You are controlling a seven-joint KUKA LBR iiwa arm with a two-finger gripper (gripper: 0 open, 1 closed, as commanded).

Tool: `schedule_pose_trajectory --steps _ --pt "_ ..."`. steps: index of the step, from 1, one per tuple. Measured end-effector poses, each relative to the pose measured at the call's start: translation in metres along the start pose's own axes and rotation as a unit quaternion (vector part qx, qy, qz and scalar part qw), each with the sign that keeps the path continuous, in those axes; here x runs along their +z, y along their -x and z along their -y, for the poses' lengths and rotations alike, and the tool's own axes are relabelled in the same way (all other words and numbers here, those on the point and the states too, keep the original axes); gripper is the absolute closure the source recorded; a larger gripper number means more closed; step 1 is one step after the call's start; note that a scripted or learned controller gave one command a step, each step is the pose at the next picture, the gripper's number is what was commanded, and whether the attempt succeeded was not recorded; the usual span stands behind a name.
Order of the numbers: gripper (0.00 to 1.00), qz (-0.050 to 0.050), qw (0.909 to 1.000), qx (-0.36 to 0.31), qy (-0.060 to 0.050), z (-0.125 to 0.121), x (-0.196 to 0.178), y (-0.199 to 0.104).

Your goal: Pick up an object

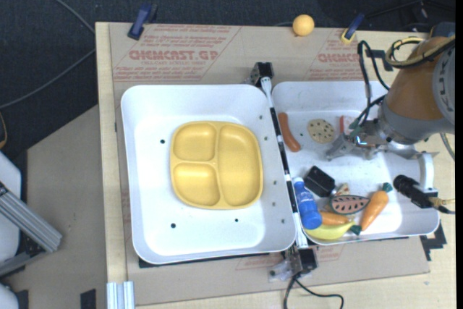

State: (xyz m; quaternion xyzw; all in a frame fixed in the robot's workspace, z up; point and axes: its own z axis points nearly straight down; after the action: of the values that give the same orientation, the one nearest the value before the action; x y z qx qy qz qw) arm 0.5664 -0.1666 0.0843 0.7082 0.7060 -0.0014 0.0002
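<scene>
Over the right bin point(347, 92), gripper point(346, 145) low beside a cookie point(320, 129), fingers apparently spread and holding nothing, carrot point(373, 207) and banana point(330, 231) nearer the front.

Bench point(217, 47): top covered with brown board, red printing on it. Left white bin point(145, 155) rests flat on bench, taken here as landmark. Right white bin point(318, 94) sits just beside it, rims touching. Blue clamp point(140, 21) at bench far edge, behind landmark's left corner. Second blue clamp point(352, 27) at far edge, behind right bin. Orange ball point(303, 24) near that clamp, toward landmark side.
</scene>
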Motion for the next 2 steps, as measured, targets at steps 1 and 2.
schedule_pose_trajectory --steps 1,2 --pt "0.00 -0.002 1.0000 -0.002 0.002 -0.061 -0.001 -0.057" --pt "0.00 -0.001 1.0000 -0.003 0.003 -0.101 -0.102 -0.087"
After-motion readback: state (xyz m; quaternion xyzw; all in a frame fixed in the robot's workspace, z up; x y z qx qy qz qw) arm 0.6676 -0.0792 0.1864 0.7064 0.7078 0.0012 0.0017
